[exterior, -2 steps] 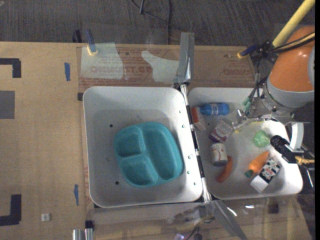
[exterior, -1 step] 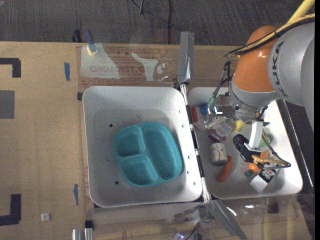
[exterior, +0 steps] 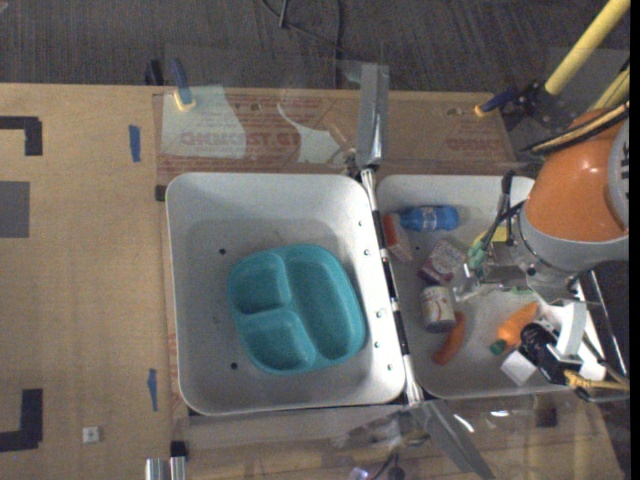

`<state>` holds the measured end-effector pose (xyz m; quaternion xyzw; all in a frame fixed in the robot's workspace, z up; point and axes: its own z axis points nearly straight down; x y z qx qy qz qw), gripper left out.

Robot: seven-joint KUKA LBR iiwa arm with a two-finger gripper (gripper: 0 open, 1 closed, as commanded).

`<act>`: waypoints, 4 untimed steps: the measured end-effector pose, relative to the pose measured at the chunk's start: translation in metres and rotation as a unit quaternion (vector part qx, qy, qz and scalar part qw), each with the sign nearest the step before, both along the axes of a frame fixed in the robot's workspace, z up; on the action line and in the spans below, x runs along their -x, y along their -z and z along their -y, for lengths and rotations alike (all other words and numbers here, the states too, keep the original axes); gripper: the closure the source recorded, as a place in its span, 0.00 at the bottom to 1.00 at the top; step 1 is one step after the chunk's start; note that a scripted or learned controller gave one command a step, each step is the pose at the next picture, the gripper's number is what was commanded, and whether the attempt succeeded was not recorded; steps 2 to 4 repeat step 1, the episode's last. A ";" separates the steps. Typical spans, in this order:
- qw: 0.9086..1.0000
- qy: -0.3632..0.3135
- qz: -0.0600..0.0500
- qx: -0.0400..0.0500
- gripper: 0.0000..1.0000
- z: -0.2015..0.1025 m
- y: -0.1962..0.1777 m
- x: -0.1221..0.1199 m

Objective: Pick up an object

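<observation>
From where I stand, the worry is crowding: the right bin [exterior: 480,386] holds several small things bunched close, so a descent could land between two of them, nudge one aside, or come up with nothing. The small can [exterior: 437,308] stands at the bin's centre, with a red-orange piece [exterior: 450,340] just beside it at five o'clock, a crumpled packet [exterior: 441,262] near it at twelve, and a blue bottle [exterior: 429,217] farther up. An orange carrot-like toy [exterior: 514,325] lies toward four o'clock, close to the arm's cabling. The arm [exterior: 577,203] leans in from three o'clock, its orange band high over the bin's right side, and the gripper [exterior: 478,280] sits low just right of the can; I cannot tell how it is set. The left bin [exterior: 200,208] carries a teal divided tray [exterior: 295,308].
</observation>
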<state>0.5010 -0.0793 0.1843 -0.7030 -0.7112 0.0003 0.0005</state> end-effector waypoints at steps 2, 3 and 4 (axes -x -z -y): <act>0.996 0.086 0.002 0.001 1.00 0.103 -0.039 -0.083; 0.996 0.086 0.002 0.001 1.00 0.103 -0.039 -0.083; 0.996 0.086 0.002 0.001 1.00 0.103 -0.039 -0.083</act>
